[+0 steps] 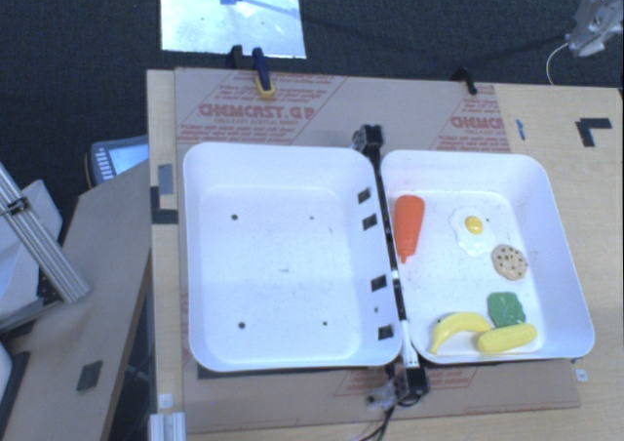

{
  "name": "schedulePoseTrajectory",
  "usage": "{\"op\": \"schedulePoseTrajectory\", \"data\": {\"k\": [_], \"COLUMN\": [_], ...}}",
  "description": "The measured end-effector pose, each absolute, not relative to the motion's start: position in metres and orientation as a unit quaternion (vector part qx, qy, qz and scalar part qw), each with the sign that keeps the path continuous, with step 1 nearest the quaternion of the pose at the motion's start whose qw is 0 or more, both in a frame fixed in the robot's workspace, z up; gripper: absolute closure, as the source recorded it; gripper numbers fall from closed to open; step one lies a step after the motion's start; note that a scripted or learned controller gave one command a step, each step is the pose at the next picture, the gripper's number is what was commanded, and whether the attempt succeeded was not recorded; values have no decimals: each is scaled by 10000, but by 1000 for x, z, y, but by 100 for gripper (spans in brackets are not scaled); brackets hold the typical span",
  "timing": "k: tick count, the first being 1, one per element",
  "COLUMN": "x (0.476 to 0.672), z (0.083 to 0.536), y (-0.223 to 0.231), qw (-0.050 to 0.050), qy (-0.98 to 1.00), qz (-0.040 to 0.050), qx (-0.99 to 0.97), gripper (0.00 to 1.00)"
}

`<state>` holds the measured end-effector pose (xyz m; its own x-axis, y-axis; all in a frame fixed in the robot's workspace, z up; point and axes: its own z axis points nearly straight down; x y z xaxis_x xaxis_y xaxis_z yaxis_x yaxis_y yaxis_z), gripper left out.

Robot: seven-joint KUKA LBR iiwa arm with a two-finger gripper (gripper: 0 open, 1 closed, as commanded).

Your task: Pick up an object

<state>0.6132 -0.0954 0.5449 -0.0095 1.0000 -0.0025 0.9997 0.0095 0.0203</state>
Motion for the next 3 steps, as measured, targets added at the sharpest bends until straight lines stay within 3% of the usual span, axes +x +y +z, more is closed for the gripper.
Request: {"op": "schedulePoseTrajectory", "data": {"k": [1,3], "x": [578,540], "z": [536,535], "y": [-74,-30], "qw": [10,8], "qy": [7093,7092], "qz": [11,11], "qx": [7049,7050], "gripper": [100,100]}}
